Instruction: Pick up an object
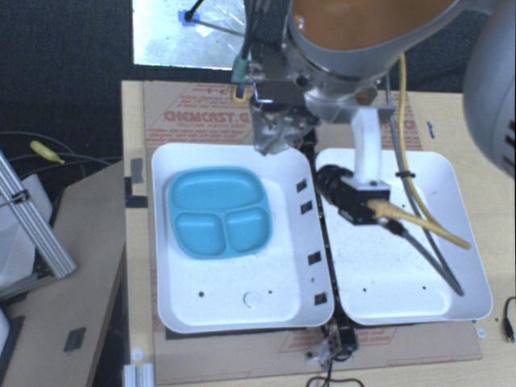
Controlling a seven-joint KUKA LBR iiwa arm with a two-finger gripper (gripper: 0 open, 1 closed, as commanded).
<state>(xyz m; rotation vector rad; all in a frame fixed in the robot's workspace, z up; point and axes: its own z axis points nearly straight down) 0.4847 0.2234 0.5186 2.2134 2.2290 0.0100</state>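
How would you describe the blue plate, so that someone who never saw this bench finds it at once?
Look at the left white bin of the two. The blue plate lies in its upper half. It is light blue with three sections, the one coloured thing on that white floor.

Smooth blue plastic tray [218, 212] (slightly glossy) in a matt white plastic bin [234, 297] on cardboard [193, 111].

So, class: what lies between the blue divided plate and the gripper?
Bare white floor of the left bin, seen in the camera view, separates the blue divided plate from the gripper.
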